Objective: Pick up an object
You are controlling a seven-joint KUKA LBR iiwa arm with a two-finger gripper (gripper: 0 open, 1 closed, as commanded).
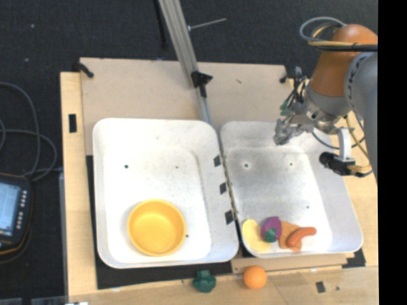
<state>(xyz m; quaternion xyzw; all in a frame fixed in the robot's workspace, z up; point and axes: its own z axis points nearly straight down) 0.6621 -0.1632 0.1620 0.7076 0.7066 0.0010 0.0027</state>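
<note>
Hand (284, 131) hung over right bin's (331, 189) far edge; finger state unreadable. Toys (280, 232) lay in near corner, well apart.

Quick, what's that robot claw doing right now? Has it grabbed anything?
Gripper: above the far edge of the right bin, nothing seen between its fingers; whether it is open or shut cannot be told.

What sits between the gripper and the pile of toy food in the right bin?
Nothing: camera view shows bare white bin floor between the gripper and the small toy-food pile.
</note>
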